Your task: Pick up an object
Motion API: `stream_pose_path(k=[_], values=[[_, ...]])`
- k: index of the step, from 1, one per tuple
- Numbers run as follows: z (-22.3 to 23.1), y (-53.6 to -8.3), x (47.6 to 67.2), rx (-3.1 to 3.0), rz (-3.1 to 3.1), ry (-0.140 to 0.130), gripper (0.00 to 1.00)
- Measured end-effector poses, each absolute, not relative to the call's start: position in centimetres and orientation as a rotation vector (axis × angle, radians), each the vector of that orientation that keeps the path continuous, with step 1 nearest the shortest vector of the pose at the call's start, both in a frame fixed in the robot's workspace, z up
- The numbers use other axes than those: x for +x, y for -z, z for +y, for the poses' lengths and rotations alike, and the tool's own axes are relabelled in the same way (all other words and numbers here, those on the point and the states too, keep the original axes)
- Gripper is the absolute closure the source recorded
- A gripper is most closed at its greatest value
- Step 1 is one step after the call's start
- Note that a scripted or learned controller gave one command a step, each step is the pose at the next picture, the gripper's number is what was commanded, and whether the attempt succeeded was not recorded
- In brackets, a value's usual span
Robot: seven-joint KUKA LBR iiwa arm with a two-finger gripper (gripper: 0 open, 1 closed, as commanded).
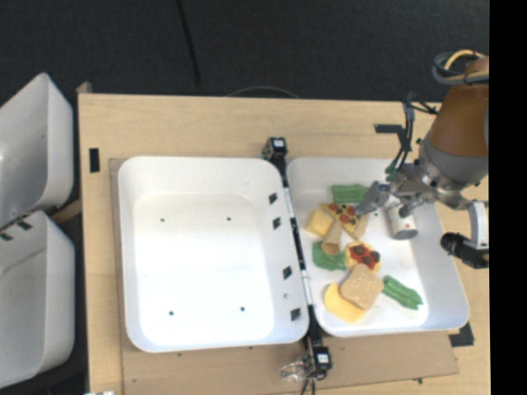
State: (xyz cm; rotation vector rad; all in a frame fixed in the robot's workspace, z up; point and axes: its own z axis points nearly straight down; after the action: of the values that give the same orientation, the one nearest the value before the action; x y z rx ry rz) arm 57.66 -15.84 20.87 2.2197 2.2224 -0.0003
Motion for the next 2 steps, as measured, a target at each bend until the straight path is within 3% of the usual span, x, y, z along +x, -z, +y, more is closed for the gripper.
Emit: stream_pose_path(k=[1, 2], values=[[-11.2, -10.4, 53.3, 2.218, 2.217, -0.001, 0.00], [-10.0, -10.6, 57.8, 2.208, 2.215, -0.009, 0.00]])
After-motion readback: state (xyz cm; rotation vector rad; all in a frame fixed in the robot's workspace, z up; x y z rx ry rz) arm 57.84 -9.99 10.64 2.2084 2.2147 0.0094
